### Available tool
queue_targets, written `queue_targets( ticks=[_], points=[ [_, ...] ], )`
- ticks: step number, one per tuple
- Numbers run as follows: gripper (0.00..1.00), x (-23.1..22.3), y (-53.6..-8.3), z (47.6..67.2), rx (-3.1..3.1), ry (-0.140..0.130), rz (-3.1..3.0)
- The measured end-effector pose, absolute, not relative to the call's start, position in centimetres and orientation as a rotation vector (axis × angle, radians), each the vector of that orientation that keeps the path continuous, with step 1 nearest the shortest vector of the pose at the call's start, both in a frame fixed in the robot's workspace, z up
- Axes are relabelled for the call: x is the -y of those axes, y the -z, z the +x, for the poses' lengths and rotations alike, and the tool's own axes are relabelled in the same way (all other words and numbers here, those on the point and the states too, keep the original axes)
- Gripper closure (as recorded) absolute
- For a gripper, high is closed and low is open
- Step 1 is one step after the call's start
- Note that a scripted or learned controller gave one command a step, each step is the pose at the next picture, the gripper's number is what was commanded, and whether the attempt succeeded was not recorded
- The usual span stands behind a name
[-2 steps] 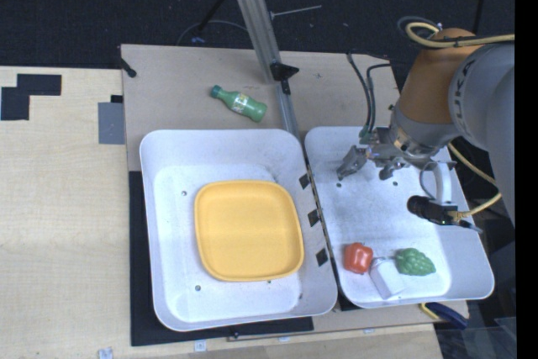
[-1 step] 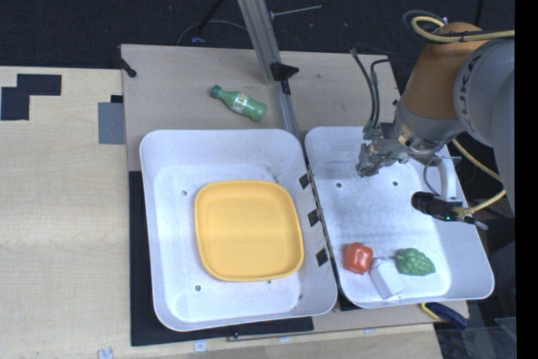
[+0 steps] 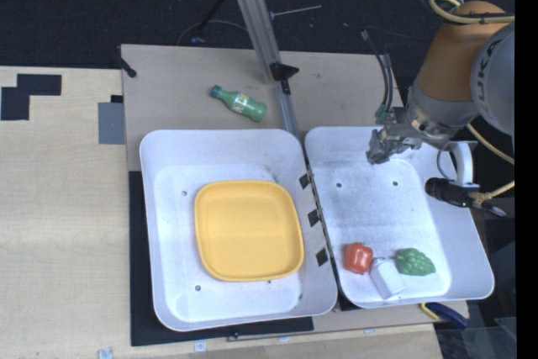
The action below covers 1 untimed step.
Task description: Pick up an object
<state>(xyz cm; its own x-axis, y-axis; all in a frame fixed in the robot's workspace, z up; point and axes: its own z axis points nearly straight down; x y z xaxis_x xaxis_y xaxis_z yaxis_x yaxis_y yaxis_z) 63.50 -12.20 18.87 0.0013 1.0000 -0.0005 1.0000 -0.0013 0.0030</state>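
Yellow plate [image 3: 249, 229] fills the left bin [image 3: 160, 181], far left of the claw [image 3: 380, 149]. The claw's opening cannot be told. Red pepper [image 3: 357, 257], white block [image 3: 387, 278] and green object [image 3: 414, 262] cluster below it, toward the right bin's [image 3: 378, 206] near edge.

The grey arm [image 3: 492, 88] is extended in from the right, orange band [image 3: 458, 46] uppermost. The gripper [image 3: 380, 149] is angled downward and leftward, held low.
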Motion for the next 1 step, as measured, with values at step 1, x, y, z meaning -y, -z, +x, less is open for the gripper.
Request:
queue_targets(
  ticks=[1],
  points=[
    [1.00,12.52,-23.91,64.52,-2.218,-0.004,2.220]
  ],
)
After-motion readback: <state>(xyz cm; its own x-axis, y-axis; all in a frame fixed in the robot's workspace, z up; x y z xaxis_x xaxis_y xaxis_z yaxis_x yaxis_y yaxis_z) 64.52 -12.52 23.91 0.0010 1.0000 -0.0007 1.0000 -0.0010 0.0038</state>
